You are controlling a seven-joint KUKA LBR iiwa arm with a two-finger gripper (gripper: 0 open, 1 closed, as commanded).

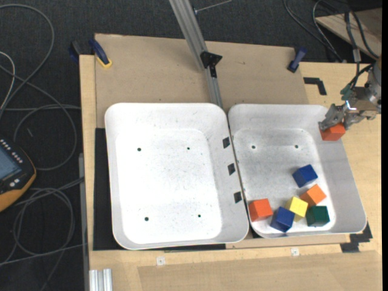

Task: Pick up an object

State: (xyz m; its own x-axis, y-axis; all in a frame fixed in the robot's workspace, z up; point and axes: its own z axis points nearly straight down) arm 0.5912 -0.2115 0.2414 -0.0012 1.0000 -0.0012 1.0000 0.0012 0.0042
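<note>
- A red-orange cube sits between the claw fingers, lifted at the right bin's far right edge, slightly tilted.

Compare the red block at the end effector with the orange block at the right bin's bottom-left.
The red block sits at the right bin's upper right rim, under the end effector; the orange block lies on the bin floor near the front, apart from the arm. The red block stands alone, while the orange block has a blue block close beside it. They look like cubes of similar size.
</note>
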